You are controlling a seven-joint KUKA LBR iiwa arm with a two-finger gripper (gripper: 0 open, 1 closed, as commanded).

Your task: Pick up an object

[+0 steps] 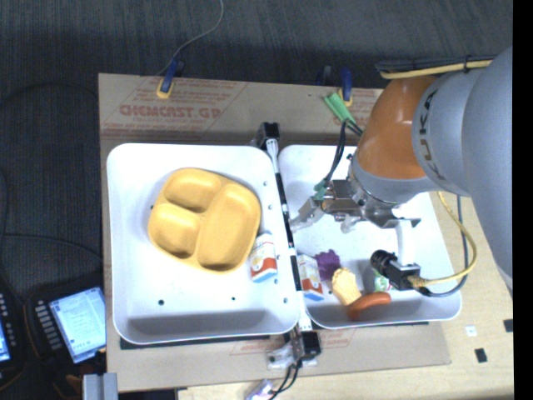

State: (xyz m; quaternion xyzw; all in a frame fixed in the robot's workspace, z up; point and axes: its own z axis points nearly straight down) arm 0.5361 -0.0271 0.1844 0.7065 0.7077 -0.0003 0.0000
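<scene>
While the arm's fingers [310, 209], state unclear, hover in the right bin [433, 311], the purple toy [327, 261] lies just below them.

dark carpet floor [67, 32] under brown board [208, 111]

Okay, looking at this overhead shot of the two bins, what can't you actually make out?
- Gripper: the arm's wrist covers it in the camera view, so its grip is unreadable.
- Right bin: the arm hides most of its floor.
- Purple item and small carton: too small to identify or read.
</scene>
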